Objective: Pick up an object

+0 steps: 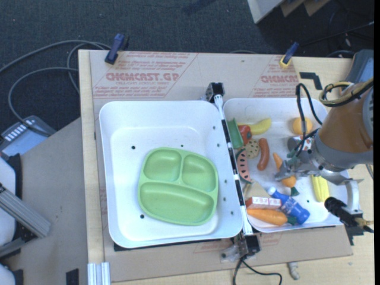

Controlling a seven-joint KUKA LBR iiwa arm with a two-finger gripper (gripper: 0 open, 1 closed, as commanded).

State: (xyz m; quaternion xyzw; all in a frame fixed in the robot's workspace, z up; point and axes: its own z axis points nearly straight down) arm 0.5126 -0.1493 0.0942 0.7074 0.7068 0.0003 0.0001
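Bench w/ 2 white bins (pixel 119 177), 1 green tray (pixel 178 186), claw (pixel 289 170) grip state unclear.

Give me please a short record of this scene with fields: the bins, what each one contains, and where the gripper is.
left bin: shallow white bin holding a green divided plastic plate
right bin: shallow white bin with toy food
items in right bin: yellow toy banana, red sausage, orange round fruit, yellow corn cob, orange carrot, blue bottle
gripper: two-finger gripper low over the right bin, near the sausage
grasp: cannot tell
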